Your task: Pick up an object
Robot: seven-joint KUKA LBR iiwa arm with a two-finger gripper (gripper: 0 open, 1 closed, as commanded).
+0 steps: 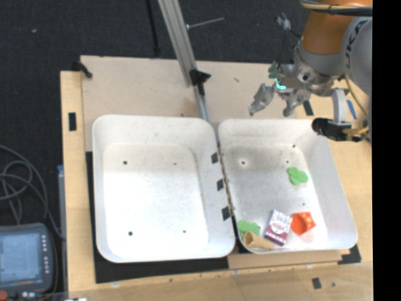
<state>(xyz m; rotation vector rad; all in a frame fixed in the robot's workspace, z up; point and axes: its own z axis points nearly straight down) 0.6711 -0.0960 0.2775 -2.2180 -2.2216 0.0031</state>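
Several small objects lie in the right bin (pixel 326 162). A green piece (pixel 298 176) rests near its middle right. Along the near edge sit a red block (pixel 302 222), a purple and white box (pixel 278 226), a second green piece (pixel 248 227) and a tan cone (pixel 258 239). My gripper (pixel 274 105) hangs over the bench just beyond the right bin's far rim, well away from all the objects. It is open, with nothing between its two spread fingers (pixel 259 100).
The left bin (pixel 106 168) lies beside the right one, the two meeting at a clipped seam (pixel 220 180). A slanted aluminium post (pixel 182 42) rises behind the bins. A black fitting (pixel 332 129) juts over the right bin's far right corner.
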